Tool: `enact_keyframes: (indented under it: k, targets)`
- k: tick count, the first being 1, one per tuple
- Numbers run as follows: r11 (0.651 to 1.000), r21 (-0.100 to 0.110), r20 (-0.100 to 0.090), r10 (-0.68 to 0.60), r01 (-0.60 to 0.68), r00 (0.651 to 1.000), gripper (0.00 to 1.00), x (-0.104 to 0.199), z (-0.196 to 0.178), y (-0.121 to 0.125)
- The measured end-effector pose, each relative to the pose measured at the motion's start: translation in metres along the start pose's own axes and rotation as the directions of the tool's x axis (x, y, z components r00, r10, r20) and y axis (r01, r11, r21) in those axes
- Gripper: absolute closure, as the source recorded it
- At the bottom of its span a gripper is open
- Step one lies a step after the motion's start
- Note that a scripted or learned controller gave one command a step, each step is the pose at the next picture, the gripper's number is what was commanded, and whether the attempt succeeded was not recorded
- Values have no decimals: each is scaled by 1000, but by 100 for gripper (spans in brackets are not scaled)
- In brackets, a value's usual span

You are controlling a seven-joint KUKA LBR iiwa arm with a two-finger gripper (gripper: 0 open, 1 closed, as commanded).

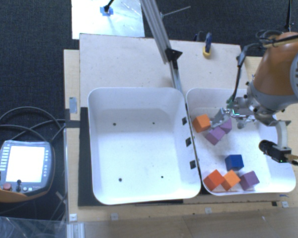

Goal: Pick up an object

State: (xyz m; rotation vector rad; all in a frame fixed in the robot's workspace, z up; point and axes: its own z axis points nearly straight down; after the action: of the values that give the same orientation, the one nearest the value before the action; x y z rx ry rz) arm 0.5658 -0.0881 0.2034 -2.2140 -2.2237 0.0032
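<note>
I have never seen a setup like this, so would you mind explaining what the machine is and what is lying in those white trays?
This is one picture from a camera fixed above a bench, looking down at a slant. The grey and orange shape on the right is a robot arm, reaching in from that side. Its job is to pick up an object. At its end is a two-finger hand, low over the right tray.

That tray holds small blocks: an orange block and a purple block near the hand, and further forward a blue block, two more orange ones and a second purple one. I cannot tell whether the hand is gripping anything.

The left tray sits beside it. The grey box with a screen, lower left, looks like a control pad.
</note>
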Motion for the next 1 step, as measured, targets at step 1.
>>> enact_keyframes:
  k: [1]
  targets:
    - [1000, -5, 1, 2, -2, 1000, 0, 0, -2, 1]
